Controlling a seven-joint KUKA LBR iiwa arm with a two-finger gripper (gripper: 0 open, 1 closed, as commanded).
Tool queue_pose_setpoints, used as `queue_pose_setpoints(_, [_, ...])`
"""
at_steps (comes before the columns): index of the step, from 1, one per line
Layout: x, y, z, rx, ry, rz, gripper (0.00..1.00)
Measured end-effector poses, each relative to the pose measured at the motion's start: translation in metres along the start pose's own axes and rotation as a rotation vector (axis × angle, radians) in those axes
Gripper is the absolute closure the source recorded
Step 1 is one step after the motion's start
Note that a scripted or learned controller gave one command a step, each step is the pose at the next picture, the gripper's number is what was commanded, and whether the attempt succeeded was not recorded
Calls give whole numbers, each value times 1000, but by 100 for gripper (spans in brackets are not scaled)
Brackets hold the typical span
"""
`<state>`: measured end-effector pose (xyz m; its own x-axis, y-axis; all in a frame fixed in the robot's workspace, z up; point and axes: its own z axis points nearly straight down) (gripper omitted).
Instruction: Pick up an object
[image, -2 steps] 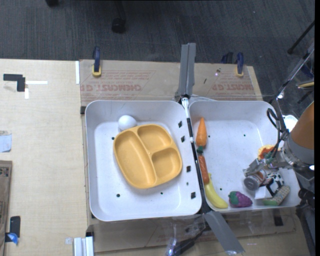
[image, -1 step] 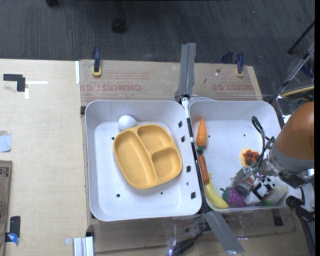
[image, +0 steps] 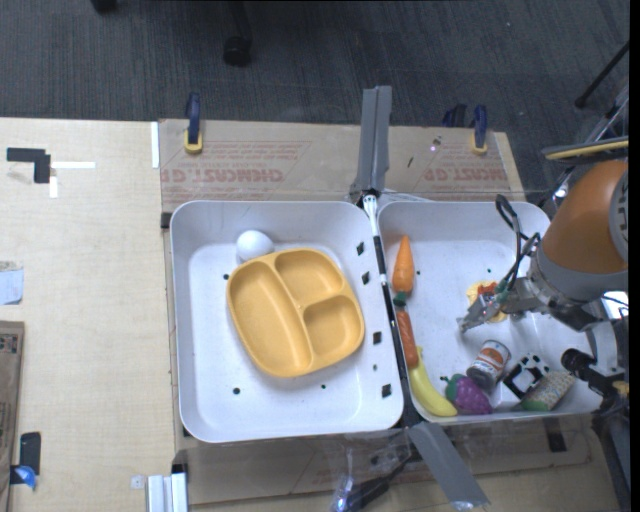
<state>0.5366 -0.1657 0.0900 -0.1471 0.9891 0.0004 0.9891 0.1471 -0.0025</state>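
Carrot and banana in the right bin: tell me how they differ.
The carrot is orange with a green tip at its lower end; the banana is yellow. The carrot is straight and lies in the upper part of the right bin; the banana is curved and lies near the bin's lower edge, beside the purple grapes. Both lie close to the bin's left wall.

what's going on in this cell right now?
The arm's gripper is low in the right bin, near a small orange-yellow item by the bin's right side. A carrot, banana, purple toy and small can lie there too. The left bin holds a yellow divided plate and a white ball.
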Motion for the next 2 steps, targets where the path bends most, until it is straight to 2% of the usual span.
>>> queue_pose_setpoints(1, [-1,0,-7,1,0,2,100])
queue_pose_setpoints(2, [-1,0,-7,1,0,2,0])
